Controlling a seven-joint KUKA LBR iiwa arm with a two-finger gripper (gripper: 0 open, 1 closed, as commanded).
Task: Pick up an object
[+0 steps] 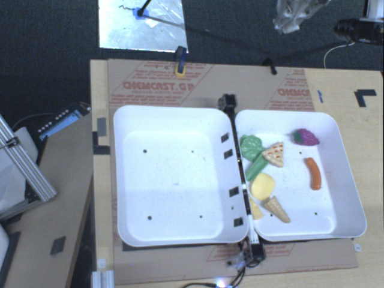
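Toy cone [278, 209] well apart from tool [294, 18].

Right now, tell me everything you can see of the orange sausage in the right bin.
The orange sausage is a small, smooth, rounded toy, plastic by its look, slightly curved and darker at its ends. It lies flat on the floor of the right bin, lengthwise roughly top to bottom in the camera view, near the bin's right side. Nothing touches it: the purple grapes sit apart above it, and the pizza slice lies to its left.
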